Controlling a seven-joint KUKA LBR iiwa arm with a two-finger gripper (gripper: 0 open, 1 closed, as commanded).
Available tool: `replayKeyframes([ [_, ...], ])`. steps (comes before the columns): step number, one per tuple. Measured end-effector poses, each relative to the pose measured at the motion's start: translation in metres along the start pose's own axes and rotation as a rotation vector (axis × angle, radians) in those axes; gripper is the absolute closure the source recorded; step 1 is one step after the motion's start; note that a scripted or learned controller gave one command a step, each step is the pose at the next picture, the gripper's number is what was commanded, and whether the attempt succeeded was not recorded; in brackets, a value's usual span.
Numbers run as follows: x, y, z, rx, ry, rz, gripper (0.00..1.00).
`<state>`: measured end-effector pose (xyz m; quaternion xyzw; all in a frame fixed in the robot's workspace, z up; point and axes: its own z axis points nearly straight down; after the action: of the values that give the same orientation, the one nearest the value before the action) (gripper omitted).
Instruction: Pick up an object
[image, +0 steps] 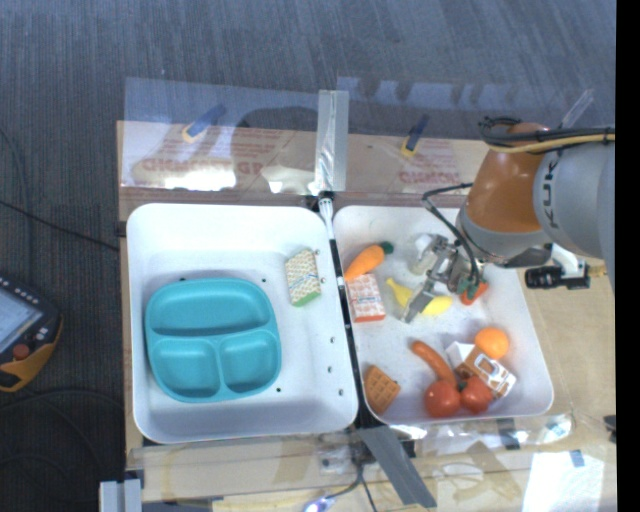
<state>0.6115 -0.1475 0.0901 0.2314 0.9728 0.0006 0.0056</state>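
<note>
My gripper (416, 284) hangs low over the middle of the right bin (535, 330), pointing down and to the left, below the orange-banded wrist (505, 195). It is open. A yellow banana-like piece (436, 306) lies right under it, partly hidden by one finger (414, 310). Nothing is held. Close by lie a carrot (364, 260), a red and white packet (365, 298) and a small red-orange piece (472, 292).
Nearer the front of the right bin lie an orange (492, 343), a red sausage-like piece (431, 357), two tomatoes (443, 399), a small carton (492, 374) and a waffle (380, 386). The left bin (140, 250) holds a teal divided plate (211, 336) and a patterned sponge-like block (302, 277).
</note>
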Motion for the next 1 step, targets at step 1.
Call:
replayKeyframes([
  [1,-0.0023,0.0003,-0.0121,0.002,-0.009,-0.001,1.0],
])
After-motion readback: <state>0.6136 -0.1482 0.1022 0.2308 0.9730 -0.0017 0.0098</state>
